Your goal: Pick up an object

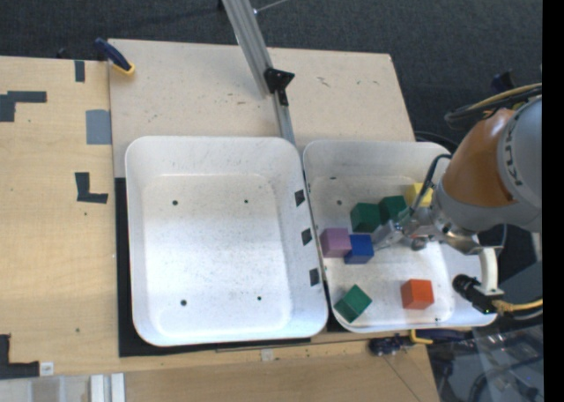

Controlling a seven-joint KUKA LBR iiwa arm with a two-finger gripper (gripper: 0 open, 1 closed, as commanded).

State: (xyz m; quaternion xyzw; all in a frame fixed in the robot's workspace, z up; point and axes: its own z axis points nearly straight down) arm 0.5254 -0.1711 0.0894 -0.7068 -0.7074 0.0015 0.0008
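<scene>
The right bin (352,158) holds several small blocks. Two dark green blocks (365,216) (393,208) lie near its middle, with a yellow block (412,192) just behind them. A purple block (335,241) and a blue block (359,248) touch side by side. Another green block (353,301) and an orange block (417,294) sit near the front wall. My gripper (394,232) reaches in from the right and hangs low among the blocks, just right of the blue block and in front of the green ones. Nothing shows between its fingers.
The left bin (211,241) stands beside the right one. A metal pole (251,30) slants across the bench behind the bins. A blue and yellow tool (115,55) lies at the bench's far left corner. Cables (493,299) hang off the arm at the right.
</scene>
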